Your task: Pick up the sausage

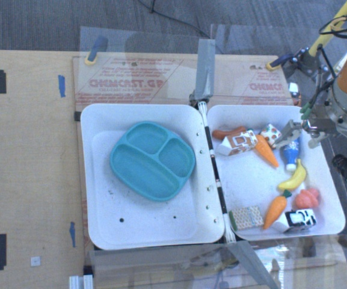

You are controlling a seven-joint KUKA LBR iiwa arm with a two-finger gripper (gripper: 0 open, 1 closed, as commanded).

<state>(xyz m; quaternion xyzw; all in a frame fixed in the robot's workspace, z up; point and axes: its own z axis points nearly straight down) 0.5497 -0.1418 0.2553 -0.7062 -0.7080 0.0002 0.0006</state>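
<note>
Sausage (228,132) lies at the right bin's (335,221) upper left, against a small carton (240,142), beside a carrot (266,151). Gripper (294,132) hangs over the bin's upper right, near a blue tube (290,155); finger state cannot be told. Left bin (95,221) holds a teal plate (153,160).

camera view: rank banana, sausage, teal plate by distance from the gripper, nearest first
Measured from the gripper, at the right bin's upper right:
1. Banana, just below the gripper, right side of the right bin.
2. Sausage, to the gripper's left, at the right bin's upper left, partly behind a small carton.
3. Teal plate, in the left bin, farthest.
</note>
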